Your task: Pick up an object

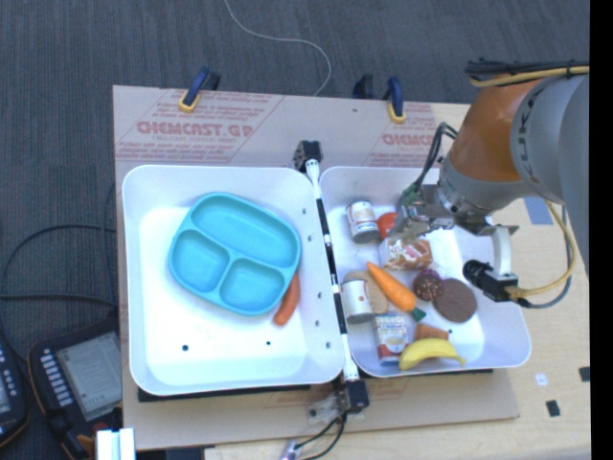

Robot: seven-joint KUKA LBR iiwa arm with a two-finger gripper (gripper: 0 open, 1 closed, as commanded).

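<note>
In the left bin (144, 286) lie a blue plate (235, 254) and a carrot (286, 304). The right bin (508, 338) is crowded — the gripper (412, 220) hovers above a snack bag (409, 253); whether it's apart, I can't tell. Best drop straight down — neighbours crowd close.

The claw (414, 217) hangs over toy food in the right bin (512, 338)

Blue clamps (195, 87) on cardboard sheet (201, 137), white cable (278, 36) over grey carpet (77, 46).
</note>
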